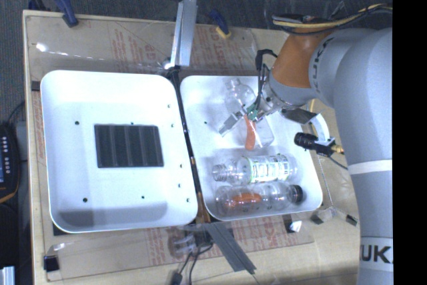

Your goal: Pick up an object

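Reaching in from the right side of the frame, the grey arm [353,97] with its orange band [297,67] is bending down over the right bin [200,103], and its gripper [252,115] is hanging over the upper middle of that bin. Whether the gripper is spread wide or closed narrow is not something I can tell, because the wrist is covering much of it and the clear items below are blurring its outline. An orange object [251,135] is lying just below the gripper, close to it or touching it; contact cannot be judged. A clear, crumpled plastic item [235,93] is sitting just to the upper left of the gripper, near the top of the right bin. Two clear plastic bottles are lying on their sides in the lower part of the same bin: the one with a green and white label [257,169] is resting just above the one with an orange label and dark cap [260,196], and the two are sitting side by side. The left bin [67,110] is showing a dark ribbed rectangle [129,145] on its floor. Both bins are sitting side by side on the table [120,33], with blue clamps [65,9] gripping its upper edge.
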Controlling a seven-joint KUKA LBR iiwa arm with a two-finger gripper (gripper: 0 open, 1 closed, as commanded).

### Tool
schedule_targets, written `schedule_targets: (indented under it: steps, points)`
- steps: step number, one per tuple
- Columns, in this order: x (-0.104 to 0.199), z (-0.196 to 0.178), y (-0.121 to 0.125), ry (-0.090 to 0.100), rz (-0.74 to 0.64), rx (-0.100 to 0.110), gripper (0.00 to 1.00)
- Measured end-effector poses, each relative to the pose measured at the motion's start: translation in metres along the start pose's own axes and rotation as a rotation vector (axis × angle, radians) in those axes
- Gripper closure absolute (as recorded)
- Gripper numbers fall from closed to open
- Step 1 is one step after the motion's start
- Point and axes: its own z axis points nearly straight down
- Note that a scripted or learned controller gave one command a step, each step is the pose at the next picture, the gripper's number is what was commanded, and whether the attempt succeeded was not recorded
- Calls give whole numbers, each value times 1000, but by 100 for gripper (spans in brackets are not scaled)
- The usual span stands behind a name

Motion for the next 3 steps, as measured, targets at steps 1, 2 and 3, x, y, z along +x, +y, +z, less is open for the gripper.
schedule_targets:
  steps: [1, 2, 3]
  points:
    - [12, -8, -18, -15, -34, -19, 0]
    - [26, -15, -40, -27, -89, -34, 0]
    - [17, -45, -35, -2, -61, -3, 0]
